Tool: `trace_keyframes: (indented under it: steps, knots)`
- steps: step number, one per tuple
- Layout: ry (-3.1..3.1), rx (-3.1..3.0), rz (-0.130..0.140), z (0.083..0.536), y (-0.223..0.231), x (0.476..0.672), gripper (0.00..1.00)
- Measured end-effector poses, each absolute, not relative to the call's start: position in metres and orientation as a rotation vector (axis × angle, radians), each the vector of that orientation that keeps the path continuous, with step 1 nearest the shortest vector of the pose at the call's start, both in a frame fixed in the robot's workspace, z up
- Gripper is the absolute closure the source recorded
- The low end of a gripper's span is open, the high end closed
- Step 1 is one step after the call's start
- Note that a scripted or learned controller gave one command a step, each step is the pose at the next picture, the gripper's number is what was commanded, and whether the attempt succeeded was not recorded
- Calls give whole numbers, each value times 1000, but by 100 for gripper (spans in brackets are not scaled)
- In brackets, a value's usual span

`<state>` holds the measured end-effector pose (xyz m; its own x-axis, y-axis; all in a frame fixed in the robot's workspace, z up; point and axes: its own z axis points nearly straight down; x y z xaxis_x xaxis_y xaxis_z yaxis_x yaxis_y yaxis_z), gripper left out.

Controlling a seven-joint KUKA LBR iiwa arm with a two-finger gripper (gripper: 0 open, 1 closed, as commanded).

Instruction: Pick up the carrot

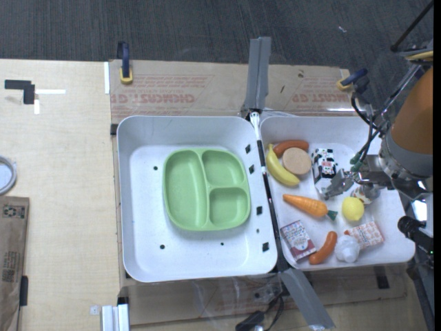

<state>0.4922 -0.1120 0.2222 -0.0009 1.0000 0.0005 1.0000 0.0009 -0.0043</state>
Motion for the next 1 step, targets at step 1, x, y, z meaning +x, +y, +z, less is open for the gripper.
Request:
trace_keyframes:
  steps: [1]
  knots:
    - [-2099,-2335,2,91,-136,539,0]
